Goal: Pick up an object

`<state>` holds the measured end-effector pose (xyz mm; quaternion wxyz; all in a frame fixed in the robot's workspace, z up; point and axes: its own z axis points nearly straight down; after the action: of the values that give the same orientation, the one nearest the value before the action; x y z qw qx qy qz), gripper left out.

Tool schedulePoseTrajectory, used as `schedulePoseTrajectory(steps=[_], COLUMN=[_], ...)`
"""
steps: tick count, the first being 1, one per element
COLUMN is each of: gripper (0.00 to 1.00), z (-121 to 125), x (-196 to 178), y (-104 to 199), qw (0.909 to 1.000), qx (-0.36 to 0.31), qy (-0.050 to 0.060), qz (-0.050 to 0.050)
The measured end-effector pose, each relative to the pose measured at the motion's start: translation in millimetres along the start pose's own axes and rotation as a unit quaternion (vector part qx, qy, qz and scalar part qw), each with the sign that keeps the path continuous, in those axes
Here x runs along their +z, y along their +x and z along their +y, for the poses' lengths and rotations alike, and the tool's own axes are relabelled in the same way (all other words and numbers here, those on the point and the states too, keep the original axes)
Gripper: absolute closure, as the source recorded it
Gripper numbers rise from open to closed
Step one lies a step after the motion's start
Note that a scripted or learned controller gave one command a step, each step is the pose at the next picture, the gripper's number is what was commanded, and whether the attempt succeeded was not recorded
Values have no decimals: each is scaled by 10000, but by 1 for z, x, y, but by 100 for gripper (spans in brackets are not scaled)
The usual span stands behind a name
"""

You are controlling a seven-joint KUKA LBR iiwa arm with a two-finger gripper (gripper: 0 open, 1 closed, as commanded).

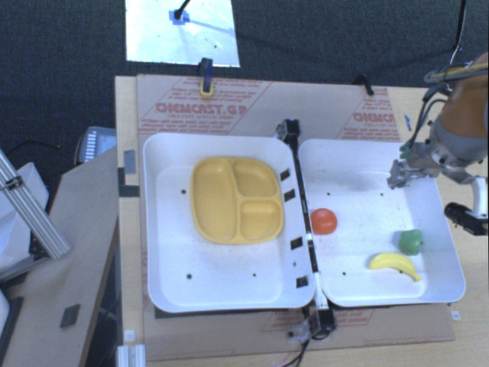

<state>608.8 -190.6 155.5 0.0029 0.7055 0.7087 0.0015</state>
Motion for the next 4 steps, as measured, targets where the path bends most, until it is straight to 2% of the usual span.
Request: schedulePoseTrajectory(steps=[1,2,4], gripper=[100,100,100], z=[8,9,5], x=[-55,-70,-55], y=[-9,-9,107], qw=[10000,10000,10000], qx=[-2,-4,-23], qy=[-1,13,24], qz=[-4,3,15])
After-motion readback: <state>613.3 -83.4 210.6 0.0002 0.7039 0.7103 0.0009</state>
